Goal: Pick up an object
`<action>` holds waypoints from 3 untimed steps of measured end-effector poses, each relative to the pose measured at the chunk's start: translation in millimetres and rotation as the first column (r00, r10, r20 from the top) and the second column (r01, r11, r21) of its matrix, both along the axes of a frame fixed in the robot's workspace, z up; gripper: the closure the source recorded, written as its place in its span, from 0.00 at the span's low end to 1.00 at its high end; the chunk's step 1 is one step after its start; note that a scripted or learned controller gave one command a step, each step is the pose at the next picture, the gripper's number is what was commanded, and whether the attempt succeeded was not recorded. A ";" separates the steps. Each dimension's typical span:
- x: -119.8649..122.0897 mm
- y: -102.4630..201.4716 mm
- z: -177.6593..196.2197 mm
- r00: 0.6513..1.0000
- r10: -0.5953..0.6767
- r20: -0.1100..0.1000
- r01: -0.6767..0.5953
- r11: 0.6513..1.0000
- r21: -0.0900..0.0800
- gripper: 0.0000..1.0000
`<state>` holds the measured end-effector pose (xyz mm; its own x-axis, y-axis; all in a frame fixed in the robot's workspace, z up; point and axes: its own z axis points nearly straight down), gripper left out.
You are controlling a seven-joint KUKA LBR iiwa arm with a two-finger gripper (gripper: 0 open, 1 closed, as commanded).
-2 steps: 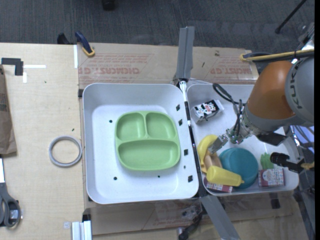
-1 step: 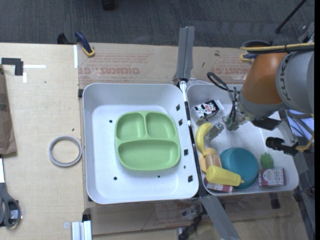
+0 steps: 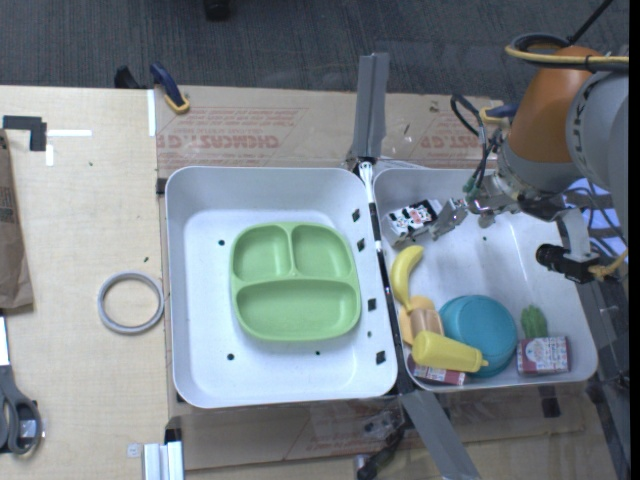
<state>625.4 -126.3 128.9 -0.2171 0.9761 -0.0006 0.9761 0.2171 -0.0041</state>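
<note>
Gripper (image 3: 452, 216) hovers just beside black-and-white packet (image 3: 413, 215), above banana (image 3: 403, 271).

A grey tape ring (image 3: 131, 301) lies on the pale wooden worktop (image 3: 80, 198), near metal scissors (image 3: 18, 420) and a blue clamp (image 3: 170, 87).
</note>
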 end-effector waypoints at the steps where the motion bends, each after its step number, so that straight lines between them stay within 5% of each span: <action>1: 25.5 9.3 -39.3 0.989 0.146 -0.010 -0.146 0.989 -0.001 0.00; 2: 33.5 6.7 -8.1 0.999 0.055 0.000 -0.055 0.999 0.000 0.00; 3: 28.9 -4.1 -33.5 0.999 -0.028 -0.022 0.028 1.000 0.003 0.00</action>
<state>654.3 -130.4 95.4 -0.1901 0.9817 0.0069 0.9814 0.1902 -0.0253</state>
